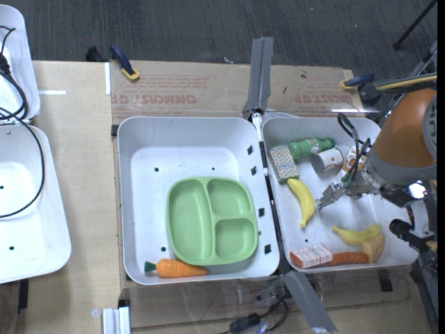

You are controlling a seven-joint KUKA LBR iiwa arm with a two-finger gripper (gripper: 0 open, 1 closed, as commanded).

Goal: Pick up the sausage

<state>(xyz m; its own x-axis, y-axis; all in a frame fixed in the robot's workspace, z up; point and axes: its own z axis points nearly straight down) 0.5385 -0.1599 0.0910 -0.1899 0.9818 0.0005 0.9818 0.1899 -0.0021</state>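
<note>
— Reddish-orange, the sausage [345, 258] lay along the lower wall of the right bin [327, 122], between a small carton [311, 256] and a pale wedge; where was the end effector [327, 199]?

— Above mid-bin, fingers apart and clasping nothing, just right of a banana [302, 199]. I'd have swung it toward the lower right, lined the fingers across the sausage, and avoided the carton.

— And around it?

— A wooden counter [76, 110], a green plate [212, 221] in the left bin [139, 186], dark carpet at the top.

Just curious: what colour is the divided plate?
Light green, seen from the overhead camera view.
</note>
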